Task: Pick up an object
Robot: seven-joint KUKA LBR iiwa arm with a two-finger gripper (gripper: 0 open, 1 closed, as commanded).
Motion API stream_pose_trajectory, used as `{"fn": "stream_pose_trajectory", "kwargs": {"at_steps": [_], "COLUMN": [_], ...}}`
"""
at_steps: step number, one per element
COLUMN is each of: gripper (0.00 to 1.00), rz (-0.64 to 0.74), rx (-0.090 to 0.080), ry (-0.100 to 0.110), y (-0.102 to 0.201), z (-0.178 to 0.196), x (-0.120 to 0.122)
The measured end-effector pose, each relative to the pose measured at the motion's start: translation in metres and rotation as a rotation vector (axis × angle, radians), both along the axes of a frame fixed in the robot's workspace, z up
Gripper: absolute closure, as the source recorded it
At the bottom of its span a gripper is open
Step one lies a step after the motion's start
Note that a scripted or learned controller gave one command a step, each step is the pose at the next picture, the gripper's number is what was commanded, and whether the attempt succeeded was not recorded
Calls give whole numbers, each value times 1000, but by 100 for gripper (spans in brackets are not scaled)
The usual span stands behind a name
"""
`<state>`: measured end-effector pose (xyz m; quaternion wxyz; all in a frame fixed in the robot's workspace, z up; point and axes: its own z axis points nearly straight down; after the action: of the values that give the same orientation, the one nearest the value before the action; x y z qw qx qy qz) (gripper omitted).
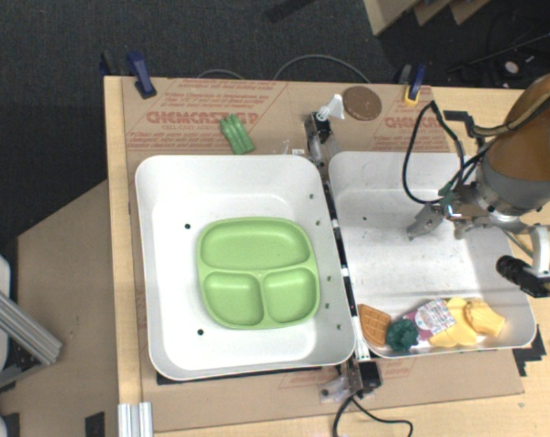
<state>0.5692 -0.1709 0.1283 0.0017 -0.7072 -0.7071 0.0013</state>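
The left bin (157,244) carries a green divided tray (257,271); the right bin (384,244) has small food toys (434,323) heaped against its near wall. The gripper (443,221) hangs spread and empty over bare floor, well apart from them, so closing here would likely catch nothing

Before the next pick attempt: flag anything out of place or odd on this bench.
A green clip-like object lies outside both bins, on the cardboard behind the left bin. The toys are all bunched along the right bin's near edge.
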Motion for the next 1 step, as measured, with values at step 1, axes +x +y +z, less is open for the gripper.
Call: {"fn": "stream_pose_trajectory", "kwargs": {"at_steps": [1], "gripper": [0], "rz": [1], "rx": [-5], "ry": [-11], "y": [-50], "z": [-23], "x": [75]}}
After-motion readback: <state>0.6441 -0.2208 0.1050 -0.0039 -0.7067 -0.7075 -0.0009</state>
